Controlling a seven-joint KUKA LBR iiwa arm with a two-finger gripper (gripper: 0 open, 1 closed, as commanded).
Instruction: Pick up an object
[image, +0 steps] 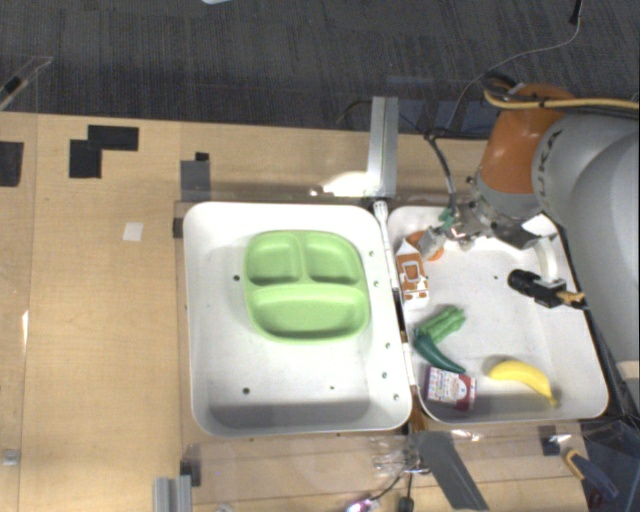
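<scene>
Approach looks to be the step in hand, judged from how things lie; the gripper (441, 236) hangs over the far left corner of the right bin (495, 300), low and close to the bin's floor, with nothing visibly held; whether it is released or clenched cannot be told from this slanted view. Candidates for the pick all lie in that same bin; a small orange-and-white box (411, 277) sits against the left wall, just beside the gripper and nearest to it; a green vegetable (440, 330) lies slantwise near the middle; a dark red can (447, 386) rests by the near wall, close below the vegetable; a banana (521, 378) lies to the can's right, apart from it. The left bin (215, 300) holds a green divided plate (305, 283), well away from the arm. The next move likely calls for centring over the box and descending squarely; the wall beside it leaves little room on that side, so a glancing contact may push the box away rather than seat it for a grasp.
</scene>
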